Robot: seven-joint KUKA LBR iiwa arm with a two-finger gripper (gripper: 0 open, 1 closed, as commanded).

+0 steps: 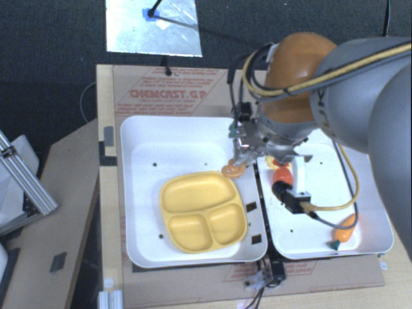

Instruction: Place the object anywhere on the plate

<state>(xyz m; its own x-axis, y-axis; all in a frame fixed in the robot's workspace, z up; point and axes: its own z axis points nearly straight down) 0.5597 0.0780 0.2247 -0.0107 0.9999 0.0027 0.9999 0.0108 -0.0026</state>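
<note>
From my station, the yellow plate (203,210) looked like smooth, matt plastic, and the two white bins (145,147) had a slightly glossy plastic sheen. The board beneath them (170,89) at twelve o'clock read as matt brown cardboard with red print, and the sheet (152,18) beyond it looked like crinkled, shiny foil. The arm's orange band (297,69) was glossy, its grey casing (376,95) smooth.

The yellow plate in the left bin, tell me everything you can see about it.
The yellow plate is a rounded-rectangle tray, plastic by its look, with three compartments: one wide section across the far side and two smaller ones nearer the camera. It lies flat and upright on the floor of the left bin, turned at a slant to the bin's walls, toward the bin's right side. Nothing lies in its compartments. A small orange object sits just past its far right corner.
</note>
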